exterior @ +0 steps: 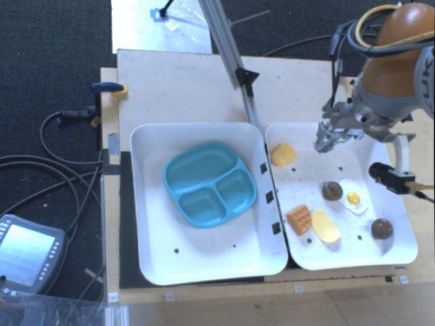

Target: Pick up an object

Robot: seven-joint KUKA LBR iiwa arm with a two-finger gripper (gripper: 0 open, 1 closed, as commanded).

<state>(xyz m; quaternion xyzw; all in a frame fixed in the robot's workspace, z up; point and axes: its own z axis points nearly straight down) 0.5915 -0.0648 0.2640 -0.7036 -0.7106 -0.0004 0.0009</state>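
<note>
My gripper [329, 141] hangs over the far part of the right bin [408, 250], with nothing visible between its fingers. To its left a yellow-orange chunk [283, 155] lies near the bin's far left corner. Closer to the front lie a brown ball [332, 191], a fried egg [353, 200], an orange waffle piece [299, 219], a pale yellow oval piece [325, 226] and a second brown ball [381, 229].
The left bin [153, 250] holds a teal divided plate [209, 183]. A slanted metal pole [228, 39] crosses the back of the bench. Cables and a pendant [27, 253] lie on the floor at left.
</note>
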